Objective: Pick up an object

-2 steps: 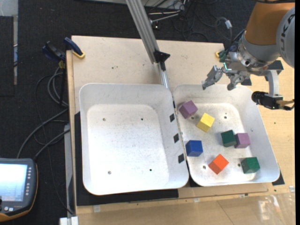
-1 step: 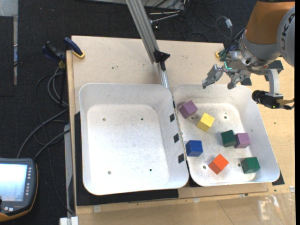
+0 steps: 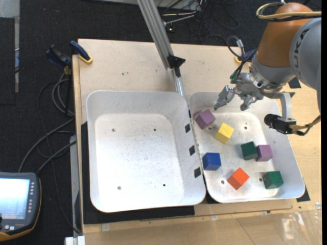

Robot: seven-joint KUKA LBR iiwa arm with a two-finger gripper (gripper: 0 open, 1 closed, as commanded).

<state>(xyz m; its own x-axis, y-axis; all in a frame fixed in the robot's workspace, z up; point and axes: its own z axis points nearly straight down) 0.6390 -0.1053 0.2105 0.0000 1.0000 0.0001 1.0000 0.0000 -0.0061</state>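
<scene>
The right bin (image 3: 286,152) holds several small cubes: a purple one (image 3: 205,118) at its far left, a yellow one (image 3: 224,132), a blue one (image 3: 211,161), an orange one (image 3: 238,178), two dark green ones (image 3: 249,150) (image 3: 273,179) and a second purple one (image 3: 264,152). My gripper (image 3: 233,100) hangs over the far edge of this bin, open, its two fingers spread with nothing between them. It sits up and to the right of the purple cube near the divider.
The left bin (image 3: 102,137) lies beside the right one. A slanted metal pole (image 3: 158,34) crosses the bench's back. A blue and yellow clamp (image 3: 76,52) sits at the bench's far left corner. A pendant screen (image 3: 18,200) is at lower left.
</scene>
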